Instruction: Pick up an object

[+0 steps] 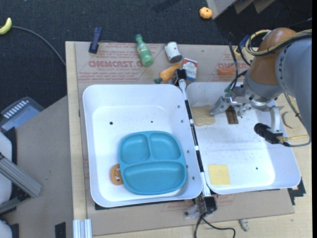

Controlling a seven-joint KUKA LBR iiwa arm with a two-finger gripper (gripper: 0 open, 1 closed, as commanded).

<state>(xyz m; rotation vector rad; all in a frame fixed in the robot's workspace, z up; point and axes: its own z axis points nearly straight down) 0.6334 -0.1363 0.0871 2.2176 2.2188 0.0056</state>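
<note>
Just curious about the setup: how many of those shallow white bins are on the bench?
2. The left bin holds a blue divided plate. The right bin holds a yellow square and a tan slice near the claw.

Setting: robot test lab, not a home or kitchen
Bench: cardboard sheet (124,63) printed with a brand name, laid under two white bins (99,108)
Arm: grey industrial arm (292,58) with orange band, its pincer (225,108) over the right bin
Props: toy bottle (144,50), small can (173,51), blue divided plate (152,161) well left of the pincer
Wiring: loose cables (39,33) on dark carpet (39,4), far left of the pincer
</note>
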